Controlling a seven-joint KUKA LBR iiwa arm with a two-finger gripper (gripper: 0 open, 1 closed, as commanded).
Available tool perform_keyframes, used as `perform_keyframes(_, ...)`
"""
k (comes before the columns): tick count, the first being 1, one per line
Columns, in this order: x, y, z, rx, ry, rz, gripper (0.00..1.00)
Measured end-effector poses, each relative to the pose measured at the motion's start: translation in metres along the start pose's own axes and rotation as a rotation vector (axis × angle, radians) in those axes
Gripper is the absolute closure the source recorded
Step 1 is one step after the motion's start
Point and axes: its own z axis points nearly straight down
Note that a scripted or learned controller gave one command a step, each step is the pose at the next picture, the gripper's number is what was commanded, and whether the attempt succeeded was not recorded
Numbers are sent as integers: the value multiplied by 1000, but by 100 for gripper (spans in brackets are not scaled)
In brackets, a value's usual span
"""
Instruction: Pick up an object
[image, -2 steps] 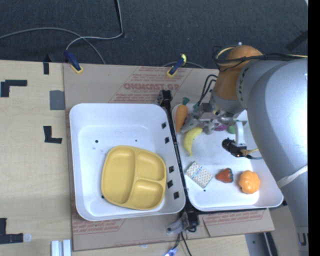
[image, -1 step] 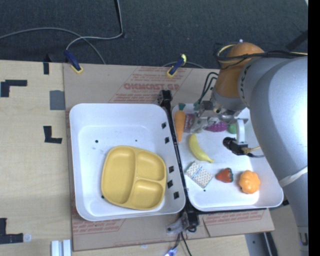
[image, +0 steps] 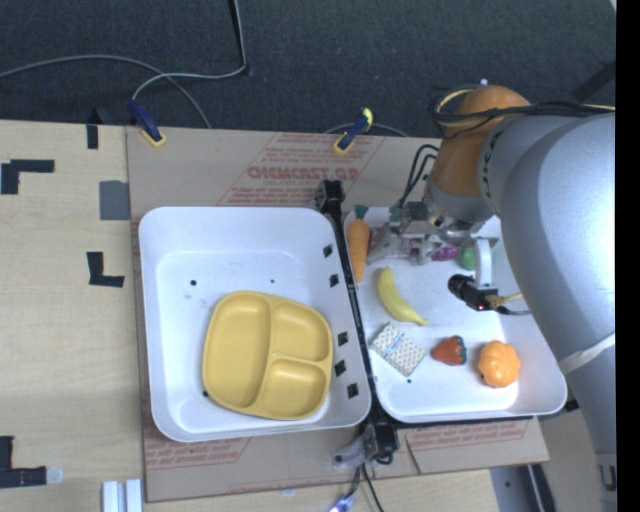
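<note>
The right bin (image: 520, 400) holds a carrot (image: 357, 250) along its left wall, a yellow banana (image: 397, 298), a small white patterned packet (image: 398, 349), a red strawberry-like fruit (image: 450, 351) and an orange fruit (image: 498, 363). My gripper (image: 418, 238) hangs low over the far end of this bin, just right of the carrot's top and above the banana. Its fingers are lost in the dark clutter of the wrist, and I see nothing held.
The left bin (image: 170, 250) holds a yellow divided plate (image: 268, 354). The grey arm (image: 560, 220) covers the right bin's far right side. Yellow and blue clamps (image: 352, 131) pin the cardboard at the back, where cables run.
</note>
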Motion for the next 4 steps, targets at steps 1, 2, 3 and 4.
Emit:
perform_keyframes(1, -25, -28, 10, -1, 10, -1, 0)
perform_keyframes(2, -4, -54, 8, -12, -5, 7, 0)
perform_keyframes(3, -2, -64, 8, -11, -5, 8, 0)
perform_keyframes(4, -3, -80, 8, -9, 0, 5, 0)
